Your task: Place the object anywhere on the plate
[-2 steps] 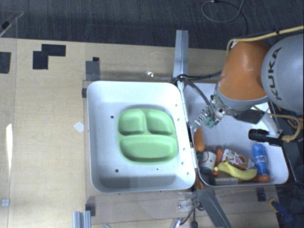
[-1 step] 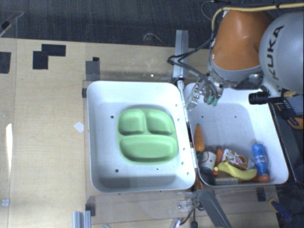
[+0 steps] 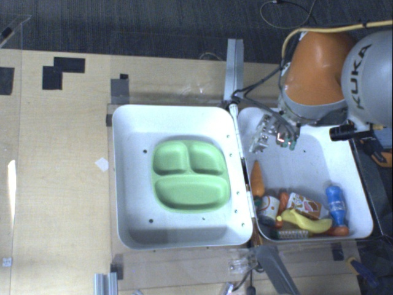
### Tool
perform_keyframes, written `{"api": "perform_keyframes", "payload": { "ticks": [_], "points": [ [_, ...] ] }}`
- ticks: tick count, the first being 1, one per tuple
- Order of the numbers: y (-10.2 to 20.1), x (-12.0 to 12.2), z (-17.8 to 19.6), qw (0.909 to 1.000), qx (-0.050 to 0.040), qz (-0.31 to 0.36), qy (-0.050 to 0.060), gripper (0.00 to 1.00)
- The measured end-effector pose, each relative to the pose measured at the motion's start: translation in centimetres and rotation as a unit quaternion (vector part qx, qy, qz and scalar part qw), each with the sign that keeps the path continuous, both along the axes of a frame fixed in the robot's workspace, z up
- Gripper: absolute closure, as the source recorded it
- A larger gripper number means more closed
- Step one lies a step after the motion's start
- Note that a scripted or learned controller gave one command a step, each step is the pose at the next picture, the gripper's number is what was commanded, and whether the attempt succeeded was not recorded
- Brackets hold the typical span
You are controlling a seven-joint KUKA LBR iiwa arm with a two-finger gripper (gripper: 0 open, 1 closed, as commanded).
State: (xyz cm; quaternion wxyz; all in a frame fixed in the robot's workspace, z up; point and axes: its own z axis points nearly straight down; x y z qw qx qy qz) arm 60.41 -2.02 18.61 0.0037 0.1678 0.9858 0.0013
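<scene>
A green plate (image 3: pixel 188 174) with three compartments lies in the middle of the left white bin (image 3: pixel 129 183). My gripper (image 3: pixel 274 135) hangs over the upper left part of the right bin (image 3: pixel 319 158), above bare bin floor. I see nothing between its fingers. An orange carrot (image 3: pixel 256 178) lies along the right bin's left wall, below the gripper. A heap of toy food sits along the bin's near wall: a yellow banana (image 3: pixel 305 223), a blue bottle (image 3: pixel 335 204) and a small carton (image 3: pixel 304 205).
A metal post (image 3: pixel 233 66) stands between the two bins at the back. Cables (image 3: pixel 295 11) run behind the arm. The wooden bench (image 3: pixel 55 165) stretches to the left of the bins.
</scene>
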Motion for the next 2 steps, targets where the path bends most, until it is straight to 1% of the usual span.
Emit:
{"api": "perform_keyframes", "payload": {
  "ticks": [1, 2],
  "points": [
    [0.0, 0.0, 0.0, 1.0000, 0.0001, 0.000, 0.000, 0.00],
    [0.1, 0.3, 1.3, 1.0000, 0.0009, 0.000, -0.005, 1.00]
  ]
}}
